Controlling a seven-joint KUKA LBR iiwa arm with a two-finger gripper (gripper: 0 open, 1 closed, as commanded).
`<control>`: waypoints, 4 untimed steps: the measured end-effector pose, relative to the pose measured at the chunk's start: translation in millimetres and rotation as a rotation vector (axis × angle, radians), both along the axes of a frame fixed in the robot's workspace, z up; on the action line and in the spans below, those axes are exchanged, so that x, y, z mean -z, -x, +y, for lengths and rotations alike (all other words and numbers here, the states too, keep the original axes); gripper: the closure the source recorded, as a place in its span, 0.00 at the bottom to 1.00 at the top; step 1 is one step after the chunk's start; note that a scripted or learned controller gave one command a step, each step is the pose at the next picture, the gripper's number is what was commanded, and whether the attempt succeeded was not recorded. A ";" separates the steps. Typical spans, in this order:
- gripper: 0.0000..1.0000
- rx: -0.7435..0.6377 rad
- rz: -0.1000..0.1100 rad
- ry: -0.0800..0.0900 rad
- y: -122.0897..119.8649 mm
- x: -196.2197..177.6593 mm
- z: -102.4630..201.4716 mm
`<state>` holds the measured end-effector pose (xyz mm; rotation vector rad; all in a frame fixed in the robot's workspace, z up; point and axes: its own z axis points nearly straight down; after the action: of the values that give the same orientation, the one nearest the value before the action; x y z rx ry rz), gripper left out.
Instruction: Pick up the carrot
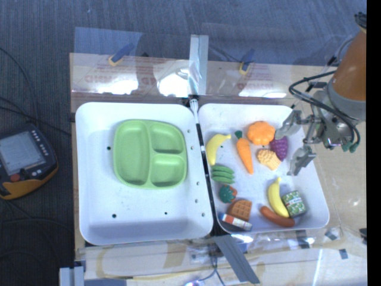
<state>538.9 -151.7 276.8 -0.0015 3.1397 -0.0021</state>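
We find the carrot [244, 153] lying loose in the right bin [321, 186], in its upper middle part, green top toward the far rim and orange tip pointing down toward us, so its long axis runs nearly along the bin's depth with a slight lean to the right at the tip end. Close around it sit a yellow banana [215, 147] on its left, an orange pumpkin-like piece [261, 132] just up and to its right, a corn cob [268, 158] just beside its right flank, and purple grapes [280, 147] beyond that. Below it lie a green pea pod [223, 174] and further toys, well apart from the grasp area.

The end effector [299, 142] hangs at the bin's right edge, its two fingers spread apart with nothing between them; we judge it released and empty. From there the carrot lies to the view's left, with the corn and the grapes standing between the two.

We judge the reach not yet begun. The coming move turns on crossing over that small cluster and closing across the carrot's narrow width, with the fingers set on either side of its long axis. The corn touching or nearly touching its right side leaves little room for one finger, so a nudge of the neighbour seems likely.

The left bin [95, 213] carries a green divided plate [150, 154], away from the action.
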 end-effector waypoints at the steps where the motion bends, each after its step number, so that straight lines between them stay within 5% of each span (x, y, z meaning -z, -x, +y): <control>1: 0.00 -0.037 0.014 -0.004 -35.2 162.0 29.5; 2: 0.00 0.034 -0.006 0.001 -38.4 186.3 42.3; 3: 1.00 0.032 -0.017 0.005 -41.7 173.6 42.9; 4: 1.00 0.228 -0.007 -0.002 -33.7 84.4 99.9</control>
<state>572.5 -51.8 192.4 0.3552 3.1126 0.0012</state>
